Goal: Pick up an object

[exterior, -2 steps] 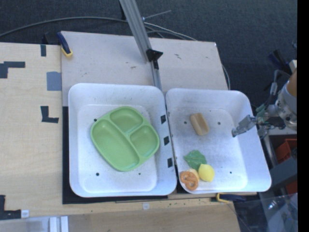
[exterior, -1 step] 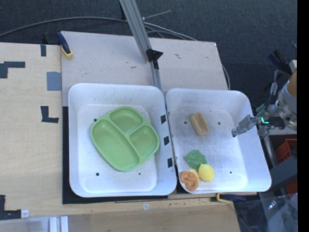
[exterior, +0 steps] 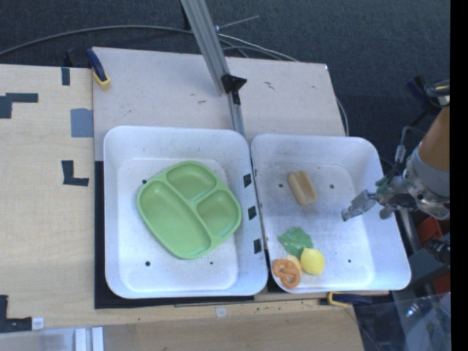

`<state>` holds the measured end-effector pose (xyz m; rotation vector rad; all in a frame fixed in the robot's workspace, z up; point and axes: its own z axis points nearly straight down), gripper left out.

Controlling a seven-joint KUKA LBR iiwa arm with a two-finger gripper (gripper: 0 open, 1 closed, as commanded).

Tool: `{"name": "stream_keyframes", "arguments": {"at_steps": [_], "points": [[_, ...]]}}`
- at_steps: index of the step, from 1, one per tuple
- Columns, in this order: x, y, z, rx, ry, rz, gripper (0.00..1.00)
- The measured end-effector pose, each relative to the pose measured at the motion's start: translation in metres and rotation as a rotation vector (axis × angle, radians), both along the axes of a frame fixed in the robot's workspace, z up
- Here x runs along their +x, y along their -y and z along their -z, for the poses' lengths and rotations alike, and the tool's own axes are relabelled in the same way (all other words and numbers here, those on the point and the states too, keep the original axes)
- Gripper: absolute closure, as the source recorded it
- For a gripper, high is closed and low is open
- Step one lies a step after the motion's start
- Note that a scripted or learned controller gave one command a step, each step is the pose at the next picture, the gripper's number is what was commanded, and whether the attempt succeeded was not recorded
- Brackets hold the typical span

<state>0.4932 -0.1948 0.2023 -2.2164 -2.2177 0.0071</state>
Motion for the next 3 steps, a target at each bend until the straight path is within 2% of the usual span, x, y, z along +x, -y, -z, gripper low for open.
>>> {"name": "stream_keyframes", "arguments": {"at_steps": [1,2,3], "points": [[-0.004,-0.008,0.046,0.001,0.001,-0.001,0.0],[-0.007,-0.009,0.111,0.001,0.0,0.0,0.0],[-0.006,-0.01,0.098,0.001,0.003,-0.002,1.0]]}}
